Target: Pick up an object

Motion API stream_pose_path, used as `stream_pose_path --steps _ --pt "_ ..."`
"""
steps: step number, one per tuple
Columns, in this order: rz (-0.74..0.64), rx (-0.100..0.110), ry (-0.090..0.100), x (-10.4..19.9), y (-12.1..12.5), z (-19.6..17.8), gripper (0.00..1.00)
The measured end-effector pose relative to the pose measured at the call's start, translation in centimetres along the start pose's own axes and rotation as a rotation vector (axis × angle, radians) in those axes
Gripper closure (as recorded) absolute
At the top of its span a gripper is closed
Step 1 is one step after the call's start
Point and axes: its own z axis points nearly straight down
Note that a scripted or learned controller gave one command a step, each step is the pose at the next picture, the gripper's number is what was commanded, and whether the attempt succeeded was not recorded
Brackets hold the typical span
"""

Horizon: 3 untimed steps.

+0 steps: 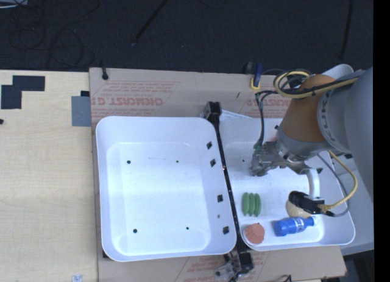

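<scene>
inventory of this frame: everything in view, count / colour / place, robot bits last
left bin: 1, white, on the cardboard, view's left
right bin: 1, white, beside the left bin
green piece: 1, green, ribbed, in the right bin near the divider side
round piece: 1, orange-red, right bin's near corner, just below the green piece
bottle: 1, blue, lying on its side in the right bin, to the right of the round piece
cardboard sheet: 1, brown with red print, under both bins
bench top: 1, pale wood, view's left
arm: 1, grey with an orange band, reaching in from the right
gripper: 1, dark, over the right bin, apart from all three pieces
</scene>
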Motion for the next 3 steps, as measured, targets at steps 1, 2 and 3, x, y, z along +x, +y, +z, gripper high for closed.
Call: stream_pose_path --steps 1,2,3 --pt "0.003 0.002 0.0 0.0 -0.2 0.0 0.0" --pt "0.004 0.005 0.0 -2.3 -5.3 -2.3 0.0" --pt "0.006 -0.015 -0.001 -5.9 -10.9 -0.6 0.0"
